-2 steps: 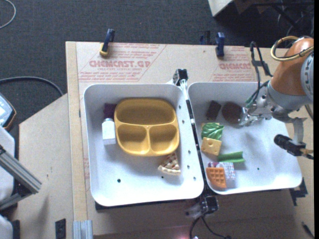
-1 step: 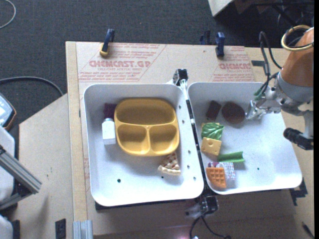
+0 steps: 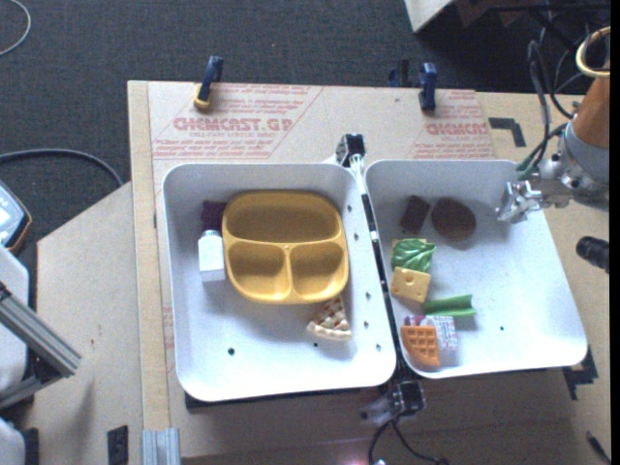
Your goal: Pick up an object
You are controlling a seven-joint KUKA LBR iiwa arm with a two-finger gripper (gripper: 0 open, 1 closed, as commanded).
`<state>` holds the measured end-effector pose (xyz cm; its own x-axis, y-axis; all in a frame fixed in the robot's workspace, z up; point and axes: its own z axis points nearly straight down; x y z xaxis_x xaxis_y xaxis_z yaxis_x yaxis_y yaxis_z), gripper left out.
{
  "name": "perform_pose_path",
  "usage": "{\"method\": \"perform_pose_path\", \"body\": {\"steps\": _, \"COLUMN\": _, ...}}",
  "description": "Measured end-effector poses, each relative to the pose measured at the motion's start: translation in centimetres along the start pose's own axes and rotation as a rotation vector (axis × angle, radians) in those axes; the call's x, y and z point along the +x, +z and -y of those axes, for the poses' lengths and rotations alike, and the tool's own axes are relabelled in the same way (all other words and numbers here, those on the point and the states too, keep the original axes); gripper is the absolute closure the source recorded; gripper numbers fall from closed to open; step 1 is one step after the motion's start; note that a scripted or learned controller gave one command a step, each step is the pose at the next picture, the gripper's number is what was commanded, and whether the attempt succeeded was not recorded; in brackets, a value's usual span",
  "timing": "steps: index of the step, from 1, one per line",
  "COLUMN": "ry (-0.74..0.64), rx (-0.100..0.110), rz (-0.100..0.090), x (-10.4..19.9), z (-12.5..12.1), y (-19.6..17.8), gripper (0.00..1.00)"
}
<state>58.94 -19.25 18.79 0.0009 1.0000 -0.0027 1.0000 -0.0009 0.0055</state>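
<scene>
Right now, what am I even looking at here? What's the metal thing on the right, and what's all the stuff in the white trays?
You are looking down at a slant from one camera fixed above a bench. The metal thing is a robot arm reaching in from the right, and its tip is a two-finger gripper, hanging over the top right corner of the right bin. Nothing is visible between its fingers. That bin holds toy food: a brown round patty, a dark block, a green leafy piece, a cheese cube, a green pod and an orange waffle. The left bin holds a yellow divided plate, a small white bottle and a pizza slice.
</scene>
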Motion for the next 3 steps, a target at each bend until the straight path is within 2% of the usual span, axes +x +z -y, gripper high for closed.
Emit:
{"method": "perform_pose_path", "body": {"steps": 1, "ry": -0.002, "rx": -0.002, "rz": 0.000, "x": -0.1, "z": -0.2, "y": -4.0, "gripper": 1.00}}
{"method": "perform_pose_path", "body": {"steps": 2, "ry": -0.007, "rx": 0.003, "rz": -0.003, "x": 5.5, "z": -2.0, "y": -3.0, "gripper": 1.00}}
{"method": "perform_pose_path", "body": {"steps": 3, "ry": -0.008, "rx": 0.001, "rz": -0.004, "x": 11.3, "z": -3.7, "y": -4.0, "gripper": 1.00}}
